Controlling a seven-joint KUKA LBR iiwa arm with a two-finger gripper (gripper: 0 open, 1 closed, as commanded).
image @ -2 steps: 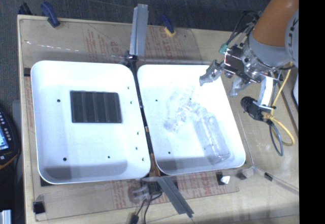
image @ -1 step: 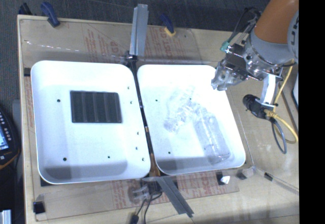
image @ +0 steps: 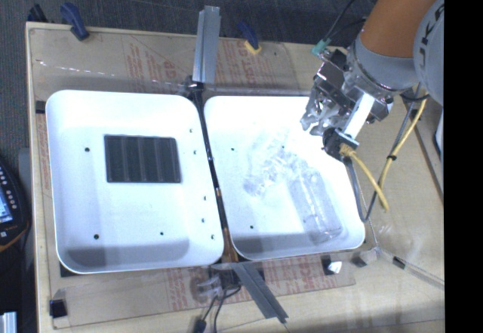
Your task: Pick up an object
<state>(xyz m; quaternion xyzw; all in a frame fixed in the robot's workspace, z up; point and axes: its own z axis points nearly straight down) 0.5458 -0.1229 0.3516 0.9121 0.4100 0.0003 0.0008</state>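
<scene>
Where the bench begins at the far left, a blue clamp [image: 74, 20] grips its back edge, and below it sits the left bin [image: 68, 173], a shallow white tray with a dark ribbed panel [image: 142, 158] lying flat near its middle. A grey metal bar [image: 206, 41] stands at the back between the two trays, with a second blue clamp [image: 249, 35] just to its right.

The right bin [image: 226, 173] touches the left one along a dark seam. Inside it lie two see-through things, hard to make out against the white: a crumpled clear plastic piece [image: 264, 165] near the centre, and a clear plastic bottle [image: 317, 203] lying on its side (its far end points toward the front right corner of the tray). The two are just beside each other, perhaps touching; the glare leaves that unsure.

Above the back right corner of this tray hangs the gripper [image: 321, 121], tilted, with nothing between its fingers; how wide they stand cannot be told from this angle. Yellow cables [image: 377, 180] trail down from the wrist past the tray's right rim.
</scene>
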